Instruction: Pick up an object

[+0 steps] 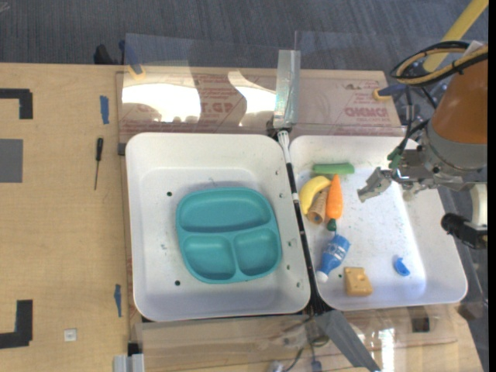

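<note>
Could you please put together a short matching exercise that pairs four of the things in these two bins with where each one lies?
Things:
1. teal divided tray
2. toy carrot
3. small blue piece
4. tan block

Places:
A. right bin, near its front right corner
B. left bin, in the middle
C. right bin, by the front edge, just right of the blue and white tube
D. right bin, beside the toy banana, below the green block

Pairs: 1-B, 2-D, 3-A, 4-C
</note>
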Robot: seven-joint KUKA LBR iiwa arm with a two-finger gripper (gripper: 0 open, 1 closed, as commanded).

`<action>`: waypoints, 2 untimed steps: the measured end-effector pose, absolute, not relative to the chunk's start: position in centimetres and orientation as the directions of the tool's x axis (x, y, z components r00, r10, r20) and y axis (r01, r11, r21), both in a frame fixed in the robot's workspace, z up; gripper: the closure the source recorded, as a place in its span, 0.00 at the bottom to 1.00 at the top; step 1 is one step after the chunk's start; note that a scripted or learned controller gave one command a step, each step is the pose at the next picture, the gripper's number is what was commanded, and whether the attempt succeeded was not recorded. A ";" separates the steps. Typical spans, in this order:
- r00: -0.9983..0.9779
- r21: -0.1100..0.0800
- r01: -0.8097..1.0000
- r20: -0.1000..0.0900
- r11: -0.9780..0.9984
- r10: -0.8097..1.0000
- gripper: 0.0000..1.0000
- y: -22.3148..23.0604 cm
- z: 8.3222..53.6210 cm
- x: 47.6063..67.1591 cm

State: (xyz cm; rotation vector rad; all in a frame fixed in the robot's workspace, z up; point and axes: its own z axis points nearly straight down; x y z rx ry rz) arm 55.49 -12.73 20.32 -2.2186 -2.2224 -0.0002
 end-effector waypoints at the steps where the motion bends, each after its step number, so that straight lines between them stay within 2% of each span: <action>1: -0.046 -0.007 0.999 0.002 0.046 0.999 0.00 -9.6 13.2 62.9; 2: -0.093 0.005 0.996 -0.001 0.093 0.996 0.00 -9.5 8.7 60.8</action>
